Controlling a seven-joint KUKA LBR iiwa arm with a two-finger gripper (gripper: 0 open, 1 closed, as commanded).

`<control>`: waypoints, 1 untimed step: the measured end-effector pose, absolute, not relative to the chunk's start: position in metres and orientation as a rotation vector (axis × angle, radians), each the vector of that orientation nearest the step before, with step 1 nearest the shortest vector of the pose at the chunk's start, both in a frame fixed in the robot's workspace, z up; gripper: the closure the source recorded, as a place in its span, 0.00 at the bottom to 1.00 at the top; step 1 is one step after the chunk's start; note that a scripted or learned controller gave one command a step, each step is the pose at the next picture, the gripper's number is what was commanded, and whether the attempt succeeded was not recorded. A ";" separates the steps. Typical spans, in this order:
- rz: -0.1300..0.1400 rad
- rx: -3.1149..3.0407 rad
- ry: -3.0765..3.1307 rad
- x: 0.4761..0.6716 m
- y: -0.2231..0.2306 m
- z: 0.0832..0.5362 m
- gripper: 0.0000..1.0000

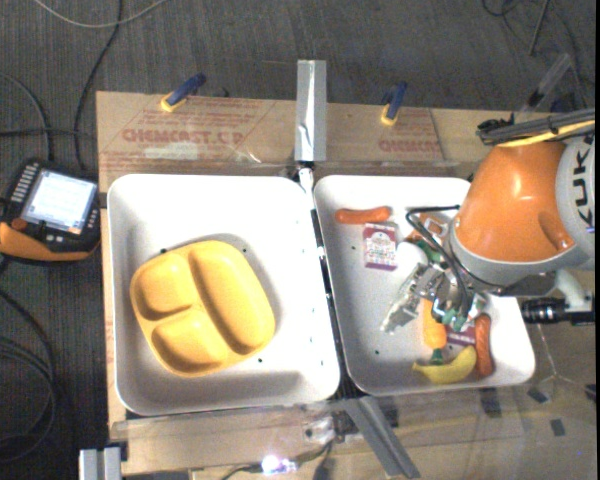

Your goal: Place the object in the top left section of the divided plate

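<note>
A yellow divided plate (202, 305) with three sections lies in the left bin (130, 208), tilted, and nothing lies in its sections. My gripper (408, 306) hangs low over the middle of the right bin (360, 358), under the orange wrist band (510, 208). It is just below a small pink and white box (380, 246) and left of an orange piece (435, 330). An orange sausage (363, 214) lies near the bin's far wall. A yellow banana (445, 370) and a red sausage (482, 344) lie at the bin's near right corner.
The arm covers much of the right bin's right half. A metal post (311, 108) stands behind the wall between the bins. A teach pendant (48, 211) rests off the bench at the left. Blue and yellow clamps (183, 91) hold the cardboard at the back.
</note>
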State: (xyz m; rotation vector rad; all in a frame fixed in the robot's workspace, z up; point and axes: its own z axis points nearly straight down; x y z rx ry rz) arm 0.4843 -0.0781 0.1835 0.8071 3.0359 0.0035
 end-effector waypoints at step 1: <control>0.002 0.688 3.063 0.487 0.007 0.260 1.00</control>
